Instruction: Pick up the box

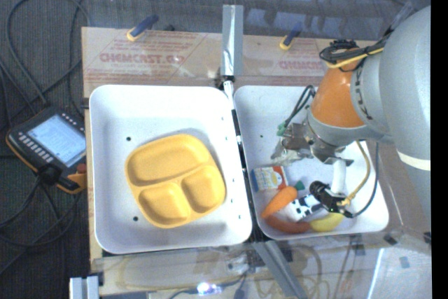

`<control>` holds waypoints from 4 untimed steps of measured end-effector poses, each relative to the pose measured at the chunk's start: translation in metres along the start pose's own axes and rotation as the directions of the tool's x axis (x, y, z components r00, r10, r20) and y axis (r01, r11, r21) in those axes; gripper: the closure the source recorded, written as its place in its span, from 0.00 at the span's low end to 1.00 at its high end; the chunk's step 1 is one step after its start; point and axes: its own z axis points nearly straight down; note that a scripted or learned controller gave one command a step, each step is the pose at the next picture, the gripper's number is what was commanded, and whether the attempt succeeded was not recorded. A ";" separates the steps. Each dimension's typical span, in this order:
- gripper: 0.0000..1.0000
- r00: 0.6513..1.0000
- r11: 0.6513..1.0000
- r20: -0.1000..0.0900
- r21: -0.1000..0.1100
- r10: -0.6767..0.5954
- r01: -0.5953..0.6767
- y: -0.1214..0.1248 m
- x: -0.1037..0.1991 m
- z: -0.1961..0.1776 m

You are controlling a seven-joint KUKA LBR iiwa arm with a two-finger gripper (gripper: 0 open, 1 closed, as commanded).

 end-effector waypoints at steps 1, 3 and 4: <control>1.00 1.000 1.000 0.003 0.018 0.022 -0.023 -0.001 -0.002 -0.070; 0.00 1.000 1.000 0.000 0.002 0.027 -0.027 -0.023 -0.010 0.006; 1.00 1.000 1.000 0.001 0.006 0.026 -0.026 -0.023 -0.010 -0.002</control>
